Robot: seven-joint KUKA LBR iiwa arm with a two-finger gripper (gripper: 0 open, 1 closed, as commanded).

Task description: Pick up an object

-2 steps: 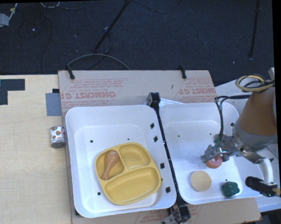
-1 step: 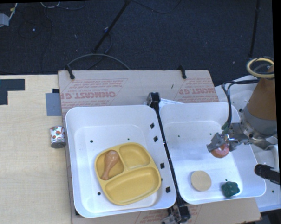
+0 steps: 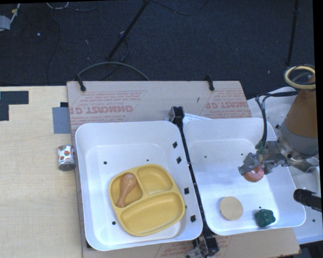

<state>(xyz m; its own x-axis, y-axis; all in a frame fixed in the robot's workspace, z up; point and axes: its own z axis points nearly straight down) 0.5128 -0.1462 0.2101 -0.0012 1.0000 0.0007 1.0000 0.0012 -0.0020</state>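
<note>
Nearest the camera in the right bin (image 3: 208,214) lie a green lump (image 3: 265,217) and a tan disc (image 3: 230,208), just apart. Level with them, the left bin (image 3: 93,155) holds a yellow divided tray (image 3: 154,211) with an orange drumstick (image 3: 126,188) in its upper-left compartment. Farther back over the right bin, the gripper (image 3: 254,169) has its fingers clamped around a red-orange object (image 3: 254,174). A small patterned can (image 3: 66,157) stands on the bench (image 3: 25,185) left of the bins.
</note>
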